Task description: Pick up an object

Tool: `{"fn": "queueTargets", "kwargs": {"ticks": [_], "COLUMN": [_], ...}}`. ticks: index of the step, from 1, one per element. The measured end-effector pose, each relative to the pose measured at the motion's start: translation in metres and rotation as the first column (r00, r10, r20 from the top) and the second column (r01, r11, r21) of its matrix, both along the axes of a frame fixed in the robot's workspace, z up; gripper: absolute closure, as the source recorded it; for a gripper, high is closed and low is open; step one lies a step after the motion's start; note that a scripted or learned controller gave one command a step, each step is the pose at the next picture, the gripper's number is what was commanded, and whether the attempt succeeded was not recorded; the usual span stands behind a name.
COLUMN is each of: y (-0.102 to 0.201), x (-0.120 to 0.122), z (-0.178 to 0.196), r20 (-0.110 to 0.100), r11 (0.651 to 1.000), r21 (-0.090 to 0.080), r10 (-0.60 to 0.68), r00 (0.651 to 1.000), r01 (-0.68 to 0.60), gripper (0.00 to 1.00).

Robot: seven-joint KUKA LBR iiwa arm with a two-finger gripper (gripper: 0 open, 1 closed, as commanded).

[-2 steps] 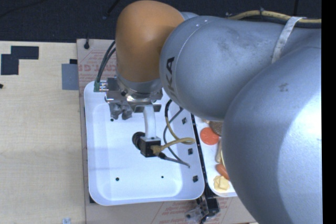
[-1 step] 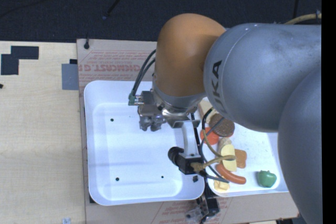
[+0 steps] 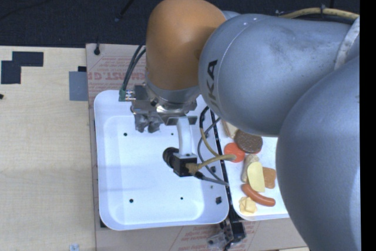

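Camera view, and the candidates are all found in the right bin [image 3: 258, 216], crowded along its left edge. A brown disc [image 3: 249, 141] is seen toward the far end, with a red-orange round piece [image 3: 234, 151] touching it. A yellow chunk [image 3: 255, 176] is set just nearer, flanked by a tan piece [image 3: 269, 177]. A sausage [image 3: 259, 196] is laid across toward the front edge, and a small yellow lump [image 3: 247, 205] is tucked into the near left corner. The rest of that bin is covered by the grey arm [image 3: 270, 79], so what lies further right cannot be told.

The pincer [image 3: 148, 122] is seen well apart from that heap, hung over the left bin [image 3: 117, 185] toward its far edge, with bare white floor beneath it. Whether it is spread or pressed together cannot be told from this slant, and nothing is seen gripped in it.

Now the risks. If a descent is made from this spot, only bin floor would likely be met and nothing would be lifted. For the heap to be reached, the two rims between the bins must be crossed, and they could be struck if the crossing is made too low. The pieces are packed touching, so two might be caught at once, or a neighbour shoved aside. The round ones could be squeezed out sideways under a closing grip. The lump in the corner leaves little room beside the wall, and a graze there could spoil the grasp.
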State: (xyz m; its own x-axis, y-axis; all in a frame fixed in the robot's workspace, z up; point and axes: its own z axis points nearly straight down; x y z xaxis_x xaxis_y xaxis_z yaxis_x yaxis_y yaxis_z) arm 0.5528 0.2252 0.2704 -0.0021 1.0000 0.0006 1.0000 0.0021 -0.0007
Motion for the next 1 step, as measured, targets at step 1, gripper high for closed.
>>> {"fn": "queueTargets", "kwargs": {"ticks": [1], "y": [-0.0215], "x": [-0.0469], "z": [0.1497], "r20": [0.010], "r11": [1.000], "r21": [0.005], "r10": [-0.001], "r00": [1.000], "r01": [0.001], "gripper": [1.00]}}
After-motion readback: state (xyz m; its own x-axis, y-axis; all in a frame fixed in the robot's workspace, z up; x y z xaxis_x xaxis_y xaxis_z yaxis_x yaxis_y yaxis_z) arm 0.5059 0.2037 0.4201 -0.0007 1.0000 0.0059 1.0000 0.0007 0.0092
